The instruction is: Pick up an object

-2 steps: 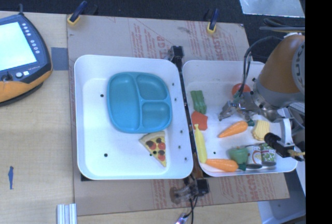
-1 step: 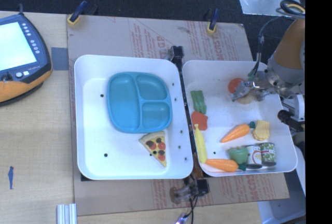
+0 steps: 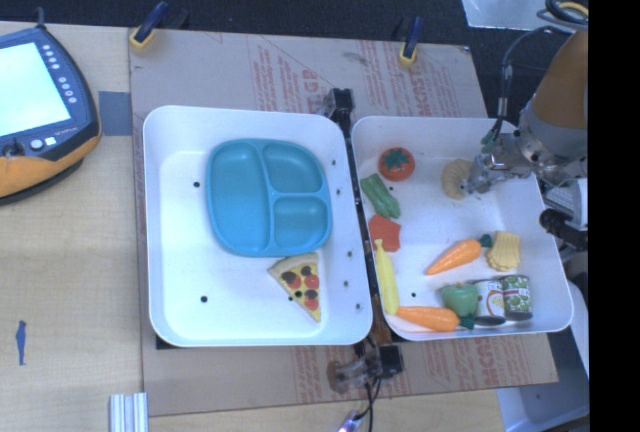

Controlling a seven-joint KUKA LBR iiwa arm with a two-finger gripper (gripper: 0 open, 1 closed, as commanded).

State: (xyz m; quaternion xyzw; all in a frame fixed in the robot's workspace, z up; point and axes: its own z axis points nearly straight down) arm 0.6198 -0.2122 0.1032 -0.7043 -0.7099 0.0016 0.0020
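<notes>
Gripper point(image 3: 478, 177) sat low in right white bin point(image 3: 440, 132), just beside round tan cookie-like toy point(image 3: 457, 179) near the far wall; grip state couldn't be told. Advice: centre over the toy, close squarely, lift straight, clear the nearby red tomato toy point(image 3: 396, 163).

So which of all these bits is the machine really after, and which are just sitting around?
For the job, candidates in the right bin:
hand
tan piece beside it
tomato
carrot
corn
can

Just lying about:
blue plate
pizza slice
tablet
clamps
</notes>
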